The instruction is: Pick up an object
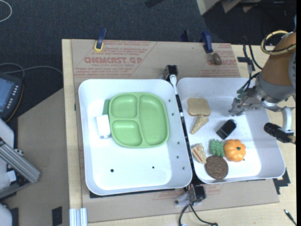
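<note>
The task names no one thing, so any loose item in the right bin (270, 161) will serve. Taking the small black block (227, 128) as landmark: a pumpkin (234, 150) lies just below it, with a green sprig (216, 147) touching the pumpkin's left side, a brown round cookie (216, 167) lower still, and a sandwich wedge (198, 153) to the lower left. Up and left of the block sit a slice of bread (198, 106) and a pale cone (199, 123).

The pincer (239, 105) hangs just up and right of the block, near it but apart; nothing is seen between its fingers, and how wide they stand I cannot tell.

The step looks like the approach. Next, the arm would need to settle over the block and descend squarely.

Far left of the block, the other bin (89, 140) holds a green divided plate (139, 120) on the worktop (75, 65).
</note>
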Action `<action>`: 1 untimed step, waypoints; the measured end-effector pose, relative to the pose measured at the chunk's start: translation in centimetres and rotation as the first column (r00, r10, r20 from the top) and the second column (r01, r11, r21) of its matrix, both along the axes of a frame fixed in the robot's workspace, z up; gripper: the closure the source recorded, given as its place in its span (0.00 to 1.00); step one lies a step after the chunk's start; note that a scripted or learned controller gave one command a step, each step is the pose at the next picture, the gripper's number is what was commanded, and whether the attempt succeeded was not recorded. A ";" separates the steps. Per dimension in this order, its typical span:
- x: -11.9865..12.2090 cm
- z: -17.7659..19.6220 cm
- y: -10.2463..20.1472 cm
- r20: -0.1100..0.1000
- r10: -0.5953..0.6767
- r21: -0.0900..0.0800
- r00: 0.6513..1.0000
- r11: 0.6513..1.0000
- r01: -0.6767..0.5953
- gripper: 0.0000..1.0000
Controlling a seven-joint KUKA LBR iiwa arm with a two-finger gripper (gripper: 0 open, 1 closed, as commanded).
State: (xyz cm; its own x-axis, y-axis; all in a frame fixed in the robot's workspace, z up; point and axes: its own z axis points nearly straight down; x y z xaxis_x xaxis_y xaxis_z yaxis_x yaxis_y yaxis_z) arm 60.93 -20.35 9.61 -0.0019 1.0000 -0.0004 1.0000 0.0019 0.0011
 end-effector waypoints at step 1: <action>0.0 4.8 0.8 0.005 0.000 -0.002 1.000 1.000 0.000 1.00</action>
